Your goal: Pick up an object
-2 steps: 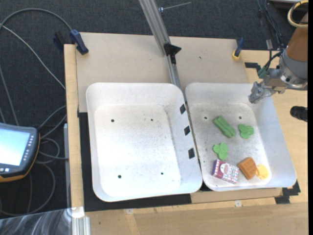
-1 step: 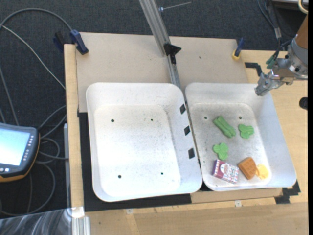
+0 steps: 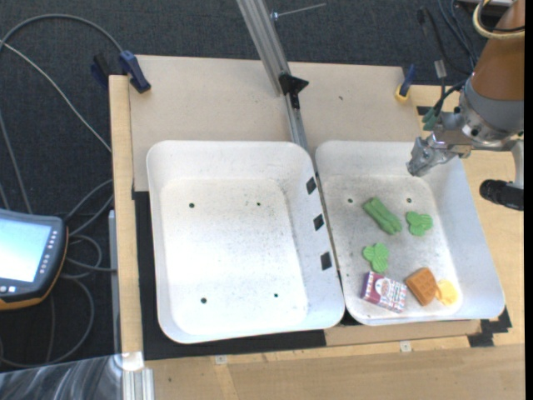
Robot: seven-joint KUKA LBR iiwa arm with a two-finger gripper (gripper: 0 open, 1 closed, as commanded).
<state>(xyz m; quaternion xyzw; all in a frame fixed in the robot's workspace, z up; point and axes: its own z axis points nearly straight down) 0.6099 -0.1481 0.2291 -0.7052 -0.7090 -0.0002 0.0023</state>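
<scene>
The right bin point(image 3: 466, 223) holds several small objects: a long green piece point(image 3: 381, 214), a small green piece point(image 3: 419, 222), another green piece point(image 3: 376, 257), a purple and white box point(image 3: 383, 292), an orange block point(image 3: 421, 286) and a yellow piece point(image 3: 447, 292). My gripper point(image 3: 421, 158) hangs over the bin's far edge, above and behind the green pieces, apart from all of them. I see nothing between its fingers.
The left bin point(image 3: 166, 223) lies beside the right one, with a metal post point(image 3: 266, 44) slanting up behind the divide. Clamps point(image 3: 133, 69) grip the board's far corners. A tablet-like pendant point(image 3: 25, 252) and cables lie off the bench's left side.
</scene>
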